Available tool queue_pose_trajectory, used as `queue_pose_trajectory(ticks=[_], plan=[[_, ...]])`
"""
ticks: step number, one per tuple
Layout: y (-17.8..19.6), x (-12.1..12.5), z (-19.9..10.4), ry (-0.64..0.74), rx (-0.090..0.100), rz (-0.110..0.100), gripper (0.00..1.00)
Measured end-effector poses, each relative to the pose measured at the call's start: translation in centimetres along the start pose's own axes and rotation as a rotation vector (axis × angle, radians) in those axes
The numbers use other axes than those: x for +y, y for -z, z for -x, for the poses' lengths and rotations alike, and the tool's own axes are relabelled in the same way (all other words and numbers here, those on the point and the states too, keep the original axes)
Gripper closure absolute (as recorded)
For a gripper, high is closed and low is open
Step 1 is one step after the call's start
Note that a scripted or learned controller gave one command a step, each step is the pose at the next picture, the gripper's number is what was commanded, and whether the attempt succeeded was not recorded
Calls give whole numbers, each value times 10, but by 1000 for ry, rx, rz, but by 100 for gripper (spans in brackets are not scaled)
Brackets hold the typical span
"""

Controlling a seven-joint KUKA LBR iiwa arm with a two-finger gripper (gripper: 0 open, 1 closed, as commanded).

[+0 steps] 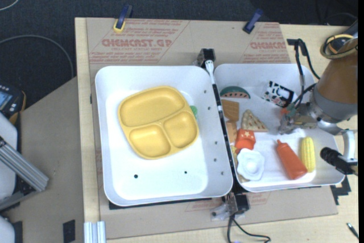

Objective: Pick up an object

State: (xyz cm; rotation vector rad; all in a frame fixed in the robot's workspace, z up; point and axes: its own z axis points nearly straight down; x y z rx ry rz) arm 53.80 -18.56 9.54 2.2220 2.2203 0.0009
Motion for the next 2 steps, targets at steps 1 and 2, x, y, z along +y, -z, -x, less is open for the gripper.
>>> queue_pose_trajectory(ticks=[1,2], plan=[[45,1,8,0,-3,5,100],[105,-5,8,2,-4,7,100]])
